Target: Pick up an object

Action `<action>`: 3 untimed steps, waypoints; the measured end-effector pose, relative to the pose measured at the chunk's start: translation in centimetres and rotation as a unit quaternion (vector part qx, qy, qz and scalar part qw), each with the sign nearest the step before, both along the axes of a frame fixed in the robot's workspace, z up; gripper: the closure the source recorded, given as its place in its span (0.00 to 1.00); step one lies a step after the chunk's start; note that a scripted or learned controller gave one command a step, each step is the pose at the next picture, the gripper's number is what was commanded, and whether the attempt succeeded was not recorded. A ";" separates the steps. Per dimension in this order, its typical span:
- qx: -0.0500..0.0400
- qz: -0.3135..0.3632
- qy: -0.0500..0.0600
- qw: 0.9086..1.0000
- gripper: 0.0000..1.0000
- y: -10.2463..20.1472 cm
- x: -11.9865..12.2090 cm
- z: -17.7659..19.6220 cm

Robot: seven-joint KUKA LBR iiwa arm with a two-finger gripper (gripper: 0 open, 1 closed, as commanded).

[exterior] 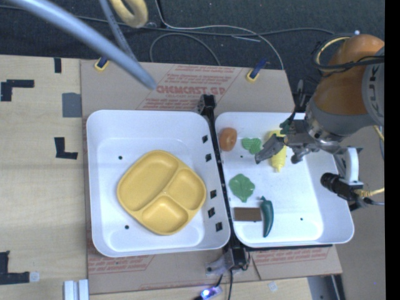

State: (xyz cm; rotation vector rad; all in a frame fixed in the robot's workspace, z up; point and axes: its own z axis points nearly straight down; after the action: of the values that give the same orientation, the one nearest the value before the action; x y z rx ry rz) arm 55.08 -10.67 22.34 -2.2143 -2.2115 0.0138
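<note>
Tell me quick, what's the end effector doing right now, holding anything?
End effector: over the right bin, by the yellow piece; open or closed cannot be told.

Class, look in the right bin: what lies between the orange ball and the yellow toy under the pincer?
A small green leafy piece lies between the orange ball and the yellow toy, in the camera view.
</note>
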 end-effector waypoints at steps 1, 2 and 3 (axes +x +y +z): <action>-0.001 0.002 -0.006 1.000 0.00 0.0 0.2 0.6; -0.001 0.001 -0.004 1.000 0.00 0.3 0.3 -3.9; -0.001 0.001 -0.003 1.000 0.00 1.2 0.1 -10.1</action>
State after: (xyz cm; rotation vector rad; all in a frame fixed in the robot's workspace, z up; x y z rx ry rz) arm 55.18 -9.51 12.21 -2.2152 -2.2182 0.0089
